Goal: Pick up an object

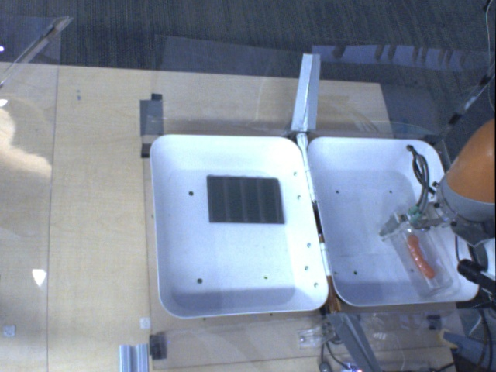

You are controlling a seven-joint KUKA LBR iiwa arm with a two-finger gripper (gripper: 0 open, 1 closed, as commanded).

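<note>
The end effector (408, 223) reaches in from the right and hangs low over the right bin (353, 177), near that bin's right wall. From where I stand its tip is a pale blur of metal and cable, and I cannot tell how far it is open or whether it grips anything. Right under and just near of it lies one clear plastic object (425, 260) with an orange piece inside, resting on the bin floor toward the near right corner; whether the end effector touches it I cannot tell. That is the single loose thing I count in the right bin. The left bin (178, 223) holds one dark ribbed rectangle (245, 200), flat on its floor, a little far of centre. Two white bins in all sit side by side, touching along their shared edge, on the wooden desk (85, 208).
</note>
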